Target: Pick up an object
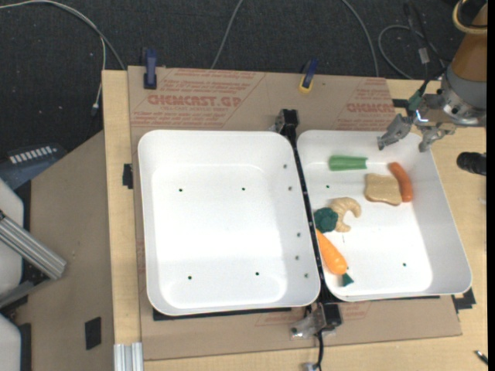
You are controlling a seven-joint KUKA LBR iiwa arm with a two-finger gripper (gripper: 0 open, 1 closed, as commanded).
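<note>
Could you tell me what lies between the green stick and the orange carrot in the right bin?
In the camera view, the beige croissant-shaped piece and dark green lump lie between the green stick and carrot.

The brown board (255,91) lying on the surface under the bins bears red print. Behind the left bin (224,215) it reads "CHEMCAST GP" in large letters, with lines of smaller red print above and below, too fine to read. Behind the right bin (433,230) the same red mark shows again, partly hidden, beginning "CHEMC".
</note>
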